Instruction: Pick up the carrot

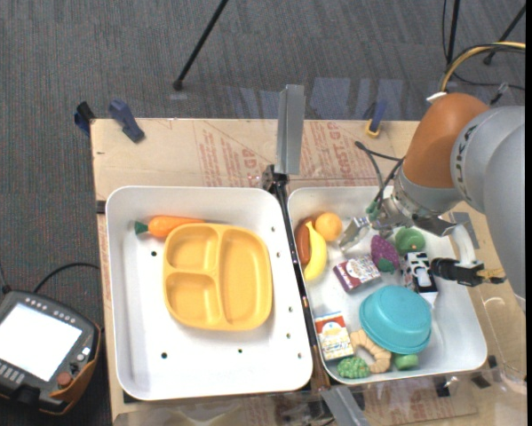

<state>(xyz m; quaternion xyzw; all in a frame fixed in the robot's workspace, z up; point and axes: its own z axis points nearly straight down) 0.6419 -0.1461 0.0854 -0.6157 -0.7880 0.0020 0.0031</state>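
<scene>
A camera looks down at a slant on a wooden bench (pixel 212 149) carrying two shallow white bins side by side. In the left bin (pixel 128 327) a yellow divided plate (pixel 218 275) with three compartments lies near the middle; the carrot (pixel 166 225), orange with a green stub at its left end, lies on its side against the plate's upper left edge, close to the bin's far wall and pointing along it.

The right bin (pixel 461 335) is crowded; along its left wall lie a banana (pixel 316 254) and a brown curved piece just beside it; an orange ball (pixel 329 226) sits at the banana's upper end; a small red and white packet (pixel 357 272) lies near the middle; a purple bunch of grapes (pixel 385 251) and a green round fruit (pixel 410 239) sit further right; an upturned teal bowl (pixel 395 319) rests toward the near side; a small orange and white carton (pixel 333 335) lies at the near left corner, with a tan pretzel-like piece and small green items along the near wall.

The grey arm (pixel 501 176) with its orange band enters from the right and bends down over the right bin; the gripper (pixel 365 224) sits low above that bin's far part, beside the orange ball and well apart from the carrot; whether it is spread or closed cannot be told, and nothing is seen in its grasp.

A handheld control pendant (pixel 35 349) lies on the carpet at lower left.
</scene>
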